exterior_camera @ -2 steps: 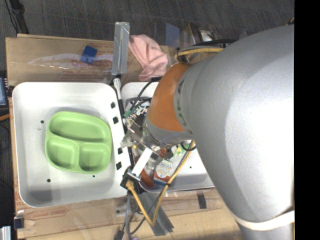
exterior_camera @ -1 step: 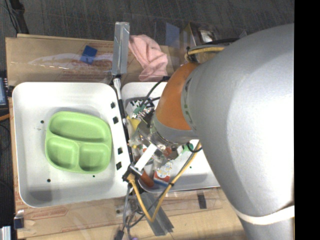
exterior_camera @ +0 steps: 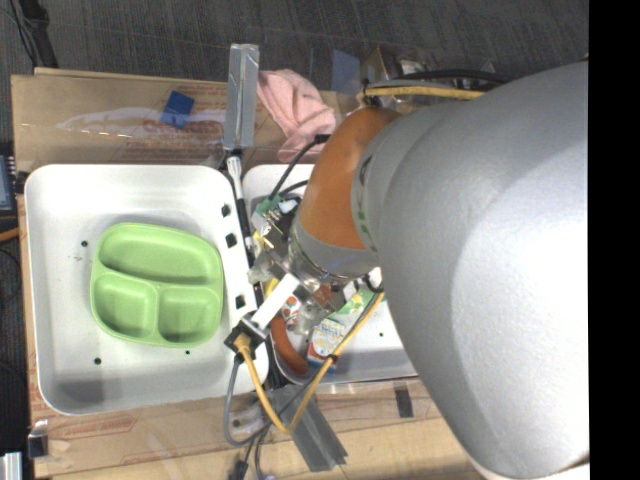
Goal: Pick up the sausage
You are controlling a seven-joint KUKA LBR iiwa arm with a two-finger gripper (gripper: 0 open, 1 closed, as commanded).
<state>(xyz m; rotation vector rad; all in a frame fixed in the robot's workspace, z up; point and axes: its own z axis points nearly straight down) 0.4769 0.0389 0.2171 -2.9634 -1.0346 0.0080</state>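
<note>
My grey arm with its orange band reaches over the right bin and hides most of it. The gripper points down into the near left part of that bin, wrapped in cables and brackets. Just below it, at the bin's near edge, a curved reddish-brown shape peeks out; it looks like the sausage. I cannot tell whether the gripper touches it. A green and white packet lies right beside it.
The left bin holds a green divided tray. A pink cloth and a blue item lie on the bench behind the bins. A yellow cable hangs over the bench's front edge.
</note>
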